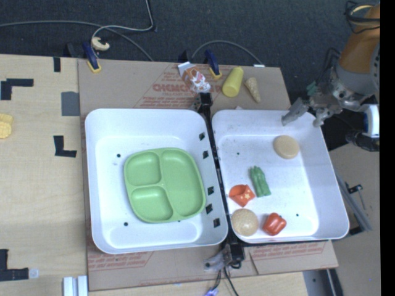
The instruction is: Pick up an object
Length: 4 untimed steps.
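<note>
Cardboard lines the bench under two white bins. Right bin (321, 184) holds five pieces: one round tan bun (286, 147) near its far right side, one green vegetable (260, 181), two red peppers (242, 195), one beige ball (245, 222). Left bin (102, 165) holds one green divided plate (163, 184). Above the right bin's far corner, the gripper (308, 113) has its fingers spread, nothing between them.

The bench (37, 184) bears 2 white bins (99, 165); cardboard (166, 88) lies beneath them.

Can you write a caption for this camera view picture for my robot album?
Robot hand open over the right bin's far edge, toy foods below, green plate in the left bin.
</note>
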Each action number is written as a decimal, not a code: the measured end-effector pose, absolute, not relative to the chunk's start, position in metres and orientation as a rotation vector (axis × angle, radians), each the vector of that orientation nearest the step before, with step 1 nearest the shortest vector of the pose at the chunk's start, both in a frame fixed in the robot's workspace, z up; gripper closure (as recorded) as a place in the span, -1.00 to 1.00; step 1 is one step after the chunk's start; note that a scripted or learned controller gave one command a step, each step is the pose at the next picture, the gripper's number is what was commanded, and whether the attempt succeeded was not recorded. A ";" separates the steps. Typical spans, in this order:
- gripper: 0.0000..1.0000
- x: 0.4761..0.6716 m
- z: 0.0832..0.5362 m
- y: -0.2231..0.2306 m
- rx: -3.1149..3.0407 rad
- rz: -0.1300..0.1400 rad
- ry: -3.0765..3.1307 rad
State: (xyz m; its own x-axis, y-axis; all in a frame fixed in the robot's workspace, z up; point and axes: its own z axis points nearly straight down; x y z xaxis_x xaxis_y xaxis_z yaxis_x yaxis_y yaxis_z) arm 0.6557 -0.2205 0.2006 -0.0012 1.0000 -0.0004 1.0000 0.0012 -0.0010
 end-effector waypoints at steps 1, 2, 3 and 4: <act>-1.00 0.604 0.086 -0.156 -2.219 -0.001 -2.224; -1.00 0.572 0.086 -0.112 -2.222 -0.003 -2.225; 1.00 0.573 0.096 -0.113 -2.224 -0.002 -2.228; 1.00 0.595 0.200 -0.033 -2.218 -0.002 -2.224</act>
